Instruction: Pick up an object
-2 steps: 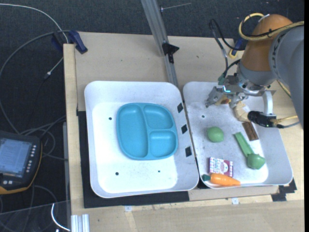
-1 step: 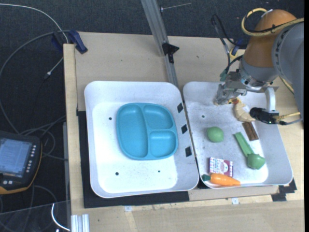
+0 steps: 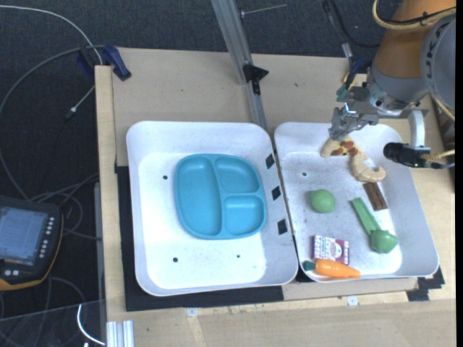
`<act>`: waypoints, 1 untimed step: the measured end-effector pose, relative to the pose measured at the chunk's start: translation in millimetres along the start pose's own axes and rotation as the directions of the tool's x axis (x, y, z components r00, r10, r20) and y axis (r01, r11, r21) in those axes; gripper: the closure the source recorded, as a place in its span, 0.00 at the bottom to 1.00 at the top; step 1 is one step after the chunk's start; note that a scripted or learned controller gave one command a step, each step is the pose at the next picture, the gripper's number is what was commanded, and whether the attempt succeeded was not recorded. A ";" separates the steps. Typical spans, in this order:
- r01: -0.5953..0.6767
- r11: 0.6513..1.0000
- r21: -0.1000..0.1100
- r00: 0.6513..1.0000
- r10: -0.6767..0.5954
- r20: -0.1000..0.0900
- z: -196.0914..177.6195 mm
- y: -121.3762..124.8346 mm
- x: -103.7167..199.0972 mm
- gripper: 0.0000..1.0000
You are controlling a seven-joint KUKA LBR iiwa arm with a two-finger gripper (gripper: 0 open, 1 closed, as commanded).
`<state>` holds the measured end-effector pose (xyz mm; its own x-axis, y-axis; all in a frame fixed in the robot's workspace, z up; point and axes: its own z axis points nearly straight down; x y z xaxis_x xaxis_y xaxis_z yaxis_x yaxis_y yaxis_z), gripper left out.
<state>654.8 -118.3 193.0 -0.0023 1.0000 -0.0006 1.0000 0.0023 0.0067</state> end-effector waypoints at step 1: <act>-0.001 1.000 0.001 1.000 0.001 0.000 -50.4 1.6 0.2 1.00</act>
